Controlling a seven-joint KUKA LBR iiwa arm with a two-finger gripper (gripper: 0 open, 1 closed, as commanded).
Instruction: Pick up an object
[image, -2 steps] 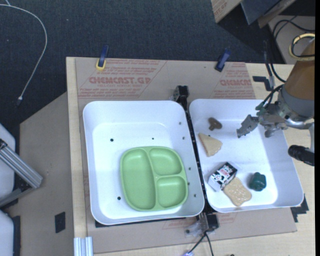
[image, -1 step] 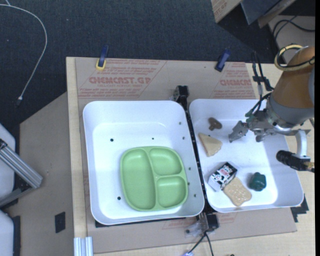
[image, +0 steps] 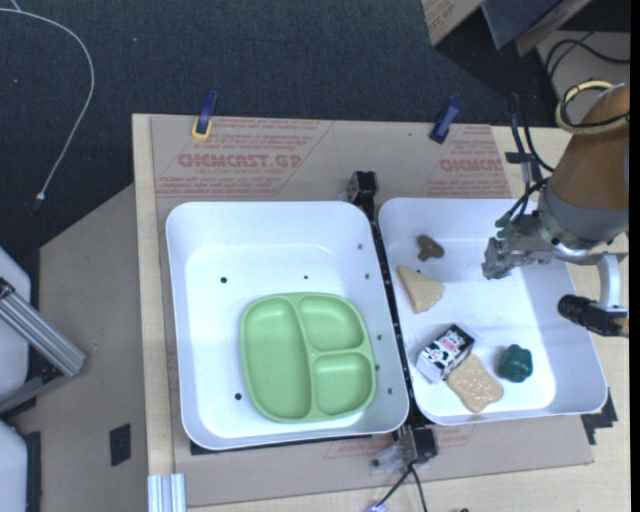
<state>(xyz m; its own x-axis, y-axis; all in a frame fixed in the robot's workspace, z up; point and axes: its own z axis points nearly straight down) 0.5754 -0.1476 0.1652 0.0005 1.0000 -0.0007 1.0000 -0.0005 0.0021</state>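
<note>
The right bin holds several small objects: a brown lump at the back, a tan wedge near the left wall, a black-and-white carton, a tan cracker-like piece and a dark green object at the front. My gripper hangs over the back right part of this bin, to the right of the brown lump and apart from it. Nothing shows between its fingers.
The left bin holds a green divided plate. A black clamp sits at the back between the bins. Blue and yellow clips hold the cardboard base. The grey and orange arm fills the right side.
</note>
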